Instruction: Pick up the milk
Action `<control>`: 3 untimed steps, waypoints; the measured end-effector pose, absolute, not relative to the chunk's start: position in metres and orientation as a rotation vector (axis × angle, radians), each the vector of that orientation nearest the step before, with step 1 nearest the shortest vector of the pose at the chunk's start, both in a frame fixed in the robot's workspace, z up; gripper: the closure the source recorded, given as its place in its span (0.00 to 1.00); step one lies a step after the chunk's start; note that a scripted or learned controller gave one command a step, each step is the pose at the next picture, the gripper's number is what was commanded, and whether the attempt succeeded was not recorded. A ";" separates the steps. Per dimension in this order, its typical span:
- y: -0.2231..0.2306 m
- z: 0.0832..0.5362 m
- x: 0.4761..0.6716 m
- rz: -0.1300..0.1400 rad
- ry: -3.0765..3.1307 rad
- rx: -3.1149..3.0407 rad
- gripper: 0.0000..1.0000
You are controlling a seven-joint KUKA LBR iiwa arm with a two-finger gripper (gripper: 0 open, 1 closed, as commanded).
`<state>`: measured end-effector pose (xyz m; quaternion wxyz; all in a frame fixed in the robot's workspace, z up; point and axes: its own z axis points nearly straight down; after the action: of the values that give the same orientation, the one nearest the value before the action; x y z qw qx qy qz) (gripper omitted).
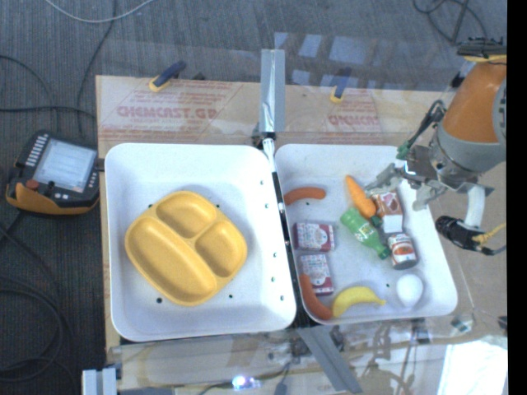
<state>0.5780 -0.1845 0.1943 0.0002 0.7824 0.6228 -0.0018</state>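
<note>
The arm [476,113] comes in from the right, grey w/ orange band, wrist over the upper right part of the right bin [428,303]. The pincer [409,181] hangs low at that bin's upper right area, fingers apart, nothing between them.

The milk [389,206], a small carton w/ red-and-white print, lies in the right bin just below the pincer, approx. between the spread fingers' reach but not clamped; cannot tell if a fingertip touches it. Just left of it lies an orange carrot [358,194], tilted, and below that a green bottle [365,229] on its side, diag. Below the milk sits a small dark-red can [402,251] w/ a white label. Near the bin's lower right corner rests a white egg [409,289], and beside it, to the left, a yellow banana [356,299].

Left half of the same bin: a reddish sausage [305,195] near the top, two red-and-white packets [314,236] [317,271] stacked one below the other in the view, and a second sausage [314,300] at the bottom, touching the banana's end.

The left bin [140,319] holds a yellow divided plate [186,246] w/ three compartments, lying flat, slightly turned.

Both bins sit side by side on the bench [165,113]. On the floor to the far left lies an orange-and-black teach pendant [53,174] w/ a screen.
</note>
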 end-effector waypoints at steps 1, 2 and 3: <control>-0.202 0.126 0.601 0.015 1.931 2.451 0.00; -0.204 0.110 0.607 0.031 1.949 2.438 0.00; -0.203 0.112 0.602 0.012 1.961 2.448 1.00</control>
<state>0.6023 -0.2032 0.1125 0.0025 0.7804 0.6252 0.0038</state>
